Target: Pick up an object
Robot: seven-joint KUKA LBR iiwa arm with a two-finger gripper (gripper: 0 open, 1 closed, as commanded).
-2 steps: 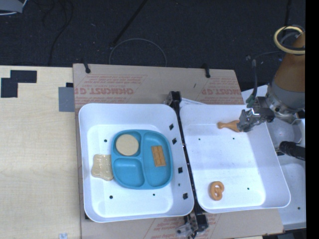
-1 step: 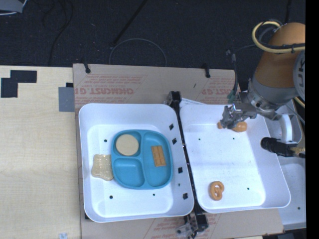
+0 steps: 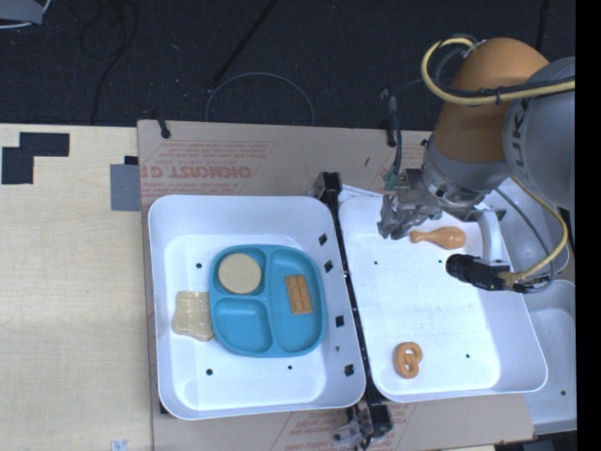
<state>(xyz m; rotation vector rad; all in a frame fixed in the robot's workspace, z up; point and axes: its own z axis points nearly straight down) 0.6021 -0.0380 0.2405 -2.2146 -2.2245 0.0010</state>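
Arm (image 3: 526,130) at 2 o'clock of frame: grey rounded casing, faint lettering on side, too blurred to read. Wide orange band (image 3: 488,92), domed, glossy. Yellow cable (image 3: 449,59) loops over band at 11 o'clock; another yellowish cable curves down at 4 o'clock of arm. Grey metal wrist block below band. Gripper (image 3: 399,216) dark grey, small, at 8 o'clock of band. Black part (image 3: 477,272) juts out at 6 o'clock.

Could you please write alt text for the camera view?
A grey robot arm's gripper hovers over the right bin, beside a toy drumstick; a pretzel lies nearer. The left bin holds a blue tray.
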